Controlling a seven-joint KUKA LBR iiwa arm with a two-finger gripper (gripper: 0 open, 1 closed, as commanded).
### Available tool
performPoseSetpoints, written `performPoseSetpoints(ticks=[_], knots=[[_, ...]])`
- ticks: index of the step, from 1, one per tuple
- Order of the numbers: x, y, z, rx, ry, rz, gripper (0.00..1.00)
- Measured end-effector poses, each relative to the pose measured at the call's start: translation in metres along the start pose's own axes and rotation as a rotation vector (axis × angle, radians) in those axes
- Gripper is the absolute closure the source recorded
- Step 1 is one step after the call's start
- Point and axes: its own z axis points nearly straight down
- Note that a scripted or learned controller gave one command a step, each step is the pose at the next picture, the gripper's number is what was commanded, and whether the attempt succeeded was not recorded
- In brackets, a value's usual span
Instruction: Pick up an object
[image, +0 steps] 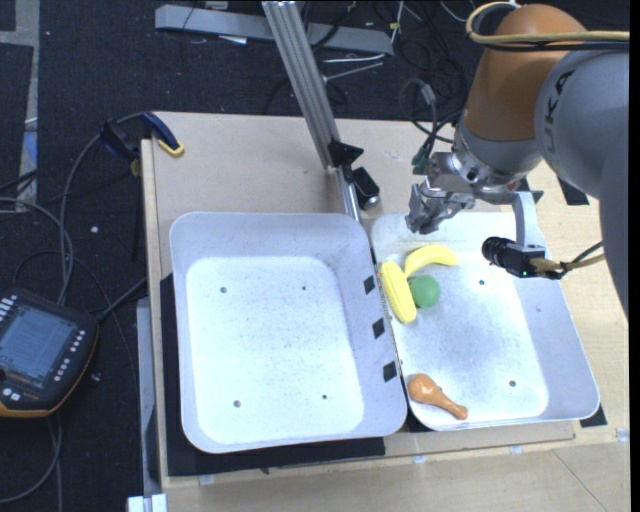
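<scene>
**A:** Where do you find the gripper (428, 218)?

**B:** You see it over the far edge of the right bin (560, 345), close to that bin's far left corner, hanging from the grey arm (560, 90) that comes in from the right.

**A:** And the things you could pick?

**B:** Nearest is the banana (430, 259). It lies just below the gripper in your view, a little toward the bin's middle, near but apart from the fingertips as far as you can judge. Its long axis runs roughly across the bin, left end lower, right end curving toward the far edge.

**A:** What else is close by?

**B:** A corn cob (398, 292) lies along the right bin's left edge, its long axis running from far to near and tilting slightly right at the near end. A green ball (427, 291) sits just beside it on the right, touching or nearly so, under the banana's left end. An orange pear-shaped piece (436, 394) lies near the near left corner, thick end left, thin end pointing right and toward the near edge.

**A:** How wide is the gripper, and does it hold anything?

**B:** You cannot tell; it is dark and bunched together from this angle. Nothing visible sits in it.

**A:** The left bin (200, 330)?

**B:** It sits side by side with the right one, their edges meeting.
</scene>
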Motion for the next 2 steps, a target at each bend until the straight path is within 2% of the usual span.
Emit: performPoseSetpoints(ticks=[1, 2], knots=[[0.047, -0.01, 0.003, 0.001, 0.0, 0.001, 1.0], [0.102, 0.002, 0.012, 0.001, 0.0, 0.001, 1.0]])
